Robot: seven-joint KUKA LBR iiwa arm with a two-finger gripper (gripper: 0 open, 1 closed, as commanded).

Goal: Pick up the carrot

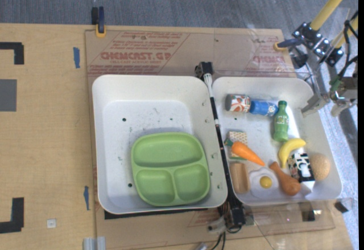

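carrot lying diagonal, tip lower right

Just inside the right margin, about halfway up: a grey metal two-finger gripper, pale, blurred and partly see-through. Cut off by the frame edge, with only thin grey struts and a darker block above them to make out. Reaching in from the right, tilted slightly downward and leftward. Too smeared to read wrist angle or grip state.
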